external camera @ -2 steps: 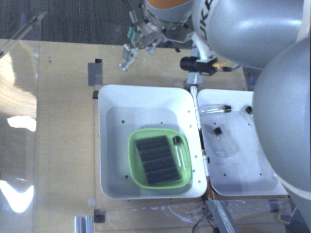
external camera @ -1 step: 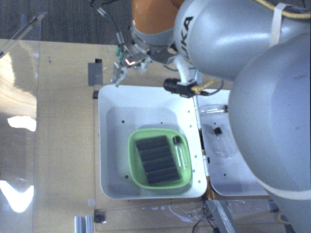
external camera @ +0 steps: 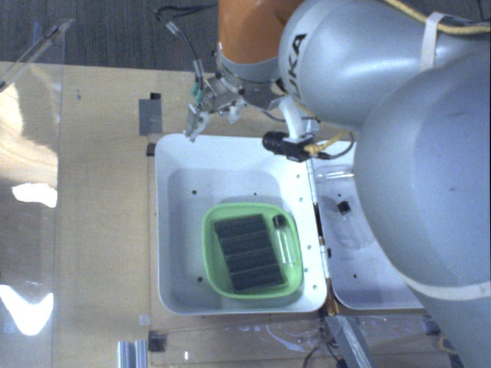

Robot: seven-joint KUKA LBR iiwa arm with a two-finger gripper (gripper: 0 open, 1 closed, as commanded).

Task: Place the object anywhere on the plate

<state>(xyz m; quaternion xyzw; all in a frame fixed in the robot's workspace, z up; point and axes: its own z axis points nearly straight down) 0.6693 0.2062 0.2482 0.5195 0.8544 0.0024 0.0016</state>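
A dark ridged block (external camera: 247,252) lies on the green plate (external camera: 212,267) inside the left bin (external camera: 170,236). The tool (external camera: 201,119) hangs beyond that bin's far rim; its state cannot be told.

Green plate (external camera: 212,261), dark ridged object (external camera: 247,252) — black-grey stripes, white bins (external camera: 173,228), orange-banded grey arm (external camera: 368,60)
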